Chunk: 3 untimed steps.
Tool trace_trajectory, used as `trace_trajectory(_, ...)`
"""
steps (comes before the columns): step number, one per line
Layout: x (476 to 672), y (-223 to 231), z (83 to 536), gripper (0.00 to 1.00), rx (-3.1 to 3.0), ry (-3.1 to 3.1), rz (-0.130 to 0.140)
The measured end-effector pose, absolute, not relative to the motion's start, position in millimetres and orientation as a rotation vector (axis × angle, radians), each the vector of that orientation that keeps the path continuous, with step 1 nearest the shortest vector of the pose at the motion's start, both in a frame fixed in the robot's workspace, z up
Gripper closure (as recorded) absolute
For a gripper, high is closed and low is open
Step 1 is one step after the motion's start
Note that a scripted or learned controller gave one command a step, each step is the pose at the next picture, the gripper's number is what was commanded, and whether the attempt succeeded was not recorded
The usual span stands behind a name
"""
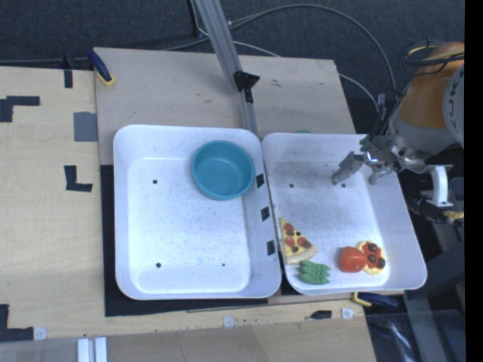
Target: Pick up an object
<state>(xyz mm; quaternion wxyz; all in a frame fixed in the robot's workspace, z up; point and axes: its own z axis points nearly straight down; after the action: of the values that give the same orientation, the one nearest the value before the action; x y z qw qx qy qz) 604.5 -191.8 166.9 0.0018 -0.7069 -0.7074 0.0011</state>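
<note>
My gripper (356, 172) hangs over the upper right part of the right bin (324, 202), its fingers (344, 170) spread open with nothing between them. Well below it, near the bin's front edge, lie a pizza slice toy (295, 243), a green toy (314, 273), a red tomato-like toy (352, 259) and a yellow piece with dark spots (373, 256). A blue bowl (223, 170) sits in the upper right of the left bin (173, 240).
A slanted grey metal pole (226, 47) crosses from the top down to the seam between the bins. Cables loop behind the right bin. A yellow-handled clamp (102, 70) sits at the board's far left corner.
</note>
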Motion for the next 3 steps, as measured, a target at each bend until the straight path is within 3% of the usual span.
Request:
trace_trajectory(1,602.2,-191,124,0.00,-2.218,-2.220,0.003)
trace_trajectory(2,603.1,-191,136,1.00,-2.219,-2.223,0.001)
trace_trajectory(3,601.8,-190,178,1.00,-2.223,-2.224,-0.003)
